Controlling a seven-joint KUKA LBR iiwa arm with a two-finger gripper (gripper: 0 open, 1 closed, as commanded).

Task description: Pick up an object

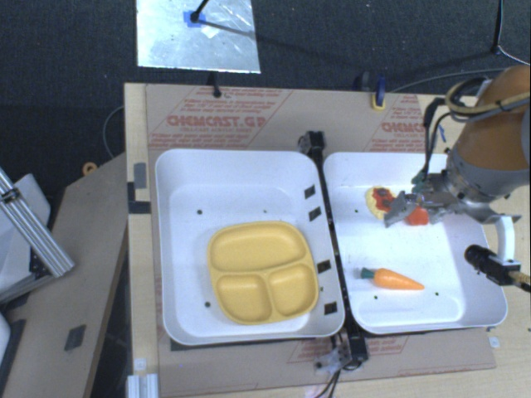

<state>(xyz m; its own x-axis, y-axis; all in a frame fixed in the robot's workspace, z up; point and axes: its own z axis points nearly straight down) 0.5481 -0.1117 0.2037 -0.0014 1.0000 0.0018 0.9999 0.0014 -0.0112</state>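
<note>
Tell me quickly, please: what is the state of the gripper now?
Gripper: low in the right bin, at a small red and yellow toy; open or shut cannot be told.

From my seat, the arm (489,131) runs off the right edge, so I see just its wrist end. The gripper (404,208) sits low over the right bin (440,305), and I can't make out how its fingers stand. A small red thing (417,216) shows just beside it, partly covered, too small for me to name. The yellow-and-red piece (379,201) at its left is blurred; I can't tell whether the gripper touches it.
</note>
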